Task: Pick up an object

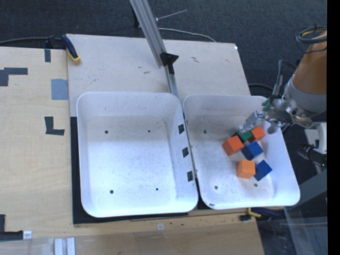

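Note:
Several small blocks lie clustered in the right bin (212, 116): an orange block (232, 144), a small green one (246, 136), another orange one (257, 133), a blue block (253, 150), an orange cube (245, 169) and a blue cube (263, 169). My gripper (254, 122) hangs at the bin's right side, just above the green block and the upper orange block. The grey arm with its orange band (313, 70) reaches in from the right. I see nothing held between the fingers.
The left bin (85, 142) stands beside the right one, with a divider rim between them. A slanted metal rail (151, 28) crosses the bench behind the bins. A yellow-and-blue tool (71, 49) lies at the back left.

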You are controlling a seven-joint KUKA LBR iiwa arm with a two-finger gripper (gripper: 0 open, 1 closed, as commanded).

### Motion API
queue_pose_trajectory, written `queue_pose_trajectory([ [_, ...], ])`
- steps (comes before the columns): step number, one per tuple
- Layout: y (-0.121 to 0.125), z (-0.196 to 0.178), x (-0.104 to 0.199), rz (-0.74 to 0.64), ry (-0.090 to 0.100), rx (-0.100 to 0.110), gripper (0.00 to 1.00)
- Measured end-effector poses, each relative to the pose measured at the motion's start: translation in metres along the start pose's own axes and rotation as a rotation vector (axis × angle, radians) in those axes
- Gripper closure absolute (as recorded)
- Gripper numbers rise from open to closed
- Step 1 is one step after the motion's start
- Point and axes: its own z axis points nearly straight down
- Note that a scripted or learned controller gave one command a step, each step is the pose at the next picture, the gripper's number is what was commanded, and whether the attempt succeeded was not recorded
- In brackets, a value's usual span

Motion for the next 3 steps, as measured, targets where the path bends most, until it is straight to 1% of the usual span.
queue_pose_trajectory([
  [1, 0.044, 0.11, 0.028, 0.001, -0.006, -0.019, 0.0],
  [2, 0.089, 0.119, -0.001, -0.001, -0.014, -0.034, 0.0],
  [3, -0.005, 0.135, 0.022, 0.002, 0.0, 0.003, 0.0],
])
